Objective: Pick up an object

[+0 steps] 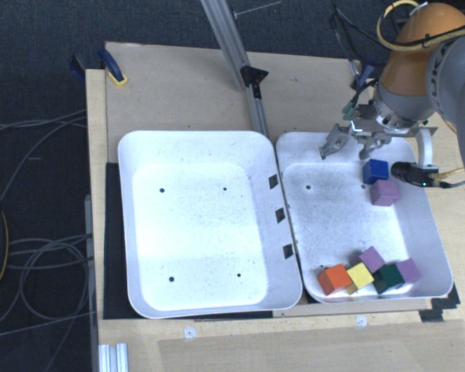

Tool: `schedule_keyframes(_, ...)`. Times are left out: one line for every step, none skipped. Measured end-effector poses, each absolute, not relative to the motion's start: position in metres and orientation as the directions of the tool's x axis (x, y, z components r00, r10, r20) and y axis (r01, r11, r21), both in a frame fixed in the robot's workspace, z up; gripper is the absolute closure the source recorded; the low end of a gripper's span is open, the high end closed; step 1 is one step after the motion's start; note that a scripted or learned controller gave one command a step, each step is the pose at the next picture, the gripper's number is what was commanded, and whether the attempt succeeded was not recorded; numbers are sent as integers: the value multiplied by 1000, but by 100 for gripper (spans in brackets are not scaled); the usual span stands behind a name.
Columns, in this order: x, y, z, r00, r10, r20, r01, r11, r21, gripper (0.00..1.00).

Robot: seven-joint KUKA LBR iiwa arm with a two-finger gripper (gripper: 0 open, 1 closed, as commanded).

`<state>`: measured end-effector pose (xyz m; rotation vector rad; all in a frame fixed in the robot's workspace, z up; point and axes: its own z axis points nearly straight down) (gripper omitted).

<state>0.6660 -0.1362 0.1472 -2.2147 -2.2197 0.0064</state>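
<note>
Overhead, you have the arm (430,60) reaching in from the right, its orange band sitting above the wrist at the top right corner. The gripper (355,143) hangs over the far edge of the right bin (418,208), with its two fingers (333,142) spread apart and nothing between them. Just beside the gripper, toward the right, you can see a blue block (376,170) lying in the bin, and a pale purple block (385,192) touching it on the near side. Neither one is in the fingers. Along the near wall of the same bin sits a tight cluster: an orange block (335,277), a yellow block (359,275), a purple block (371,257), a dark green block (387,277) and another purple block (407,270). The left bin (139,161) lies alongside, touching the right one.
</note>
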Motion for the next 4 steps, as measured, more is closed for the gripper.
schedule_keyframes(665,-135,96,-2,1000,1,1000,2,-7,0)
schedule_keyframes(668,-135,112,-2,1000,0,1000,2,2,100)
schedule_keyframes(667,-135,157,-1,1000,-1,1000,1,6,100)
schedule_keyframes(668,-138,222,-2,1000,-2,1000,2,10,100)
